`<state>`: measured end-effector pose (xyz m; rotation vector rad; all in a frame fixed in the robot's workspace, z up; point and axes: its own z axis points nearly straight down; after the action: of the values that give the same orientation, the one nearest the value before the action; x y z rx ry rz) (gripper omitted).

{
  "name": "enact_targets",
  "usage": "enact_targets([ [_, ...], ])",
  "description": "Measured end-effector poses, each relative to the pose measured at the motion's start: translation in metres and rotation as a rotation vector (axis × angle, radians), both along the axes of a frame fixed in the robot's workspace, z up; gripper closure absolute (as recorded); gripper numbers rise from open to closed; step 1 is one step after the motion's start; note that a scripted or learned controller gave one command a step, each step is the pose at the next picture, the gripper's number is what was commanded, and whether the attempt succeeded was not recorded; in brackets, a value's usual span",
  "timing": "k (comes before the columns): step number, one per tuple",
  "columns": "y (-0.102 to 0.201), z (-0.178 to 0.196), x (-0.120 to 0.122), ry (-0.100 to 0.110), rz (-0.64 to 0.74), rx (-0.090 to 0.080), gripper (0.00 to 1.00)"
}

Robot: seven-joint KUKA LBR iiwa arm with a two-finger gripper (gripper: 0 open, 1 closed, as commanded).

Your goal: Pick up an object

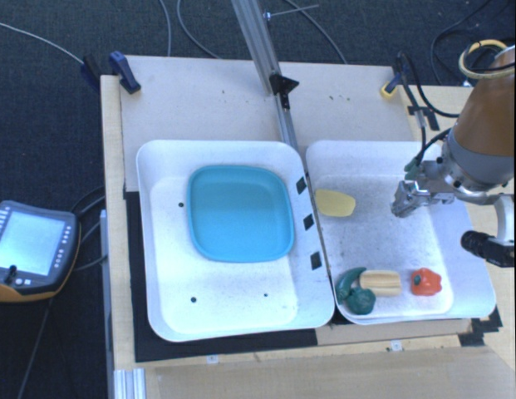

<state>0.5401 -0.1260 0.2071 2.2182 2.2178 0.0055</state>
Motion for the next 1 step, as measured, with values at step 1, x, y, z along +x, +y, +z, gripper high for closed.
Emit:
enact_targets([
  [1,0.0000,0.0241,0.0006,0.003,0.001,0.001,1.00],
])
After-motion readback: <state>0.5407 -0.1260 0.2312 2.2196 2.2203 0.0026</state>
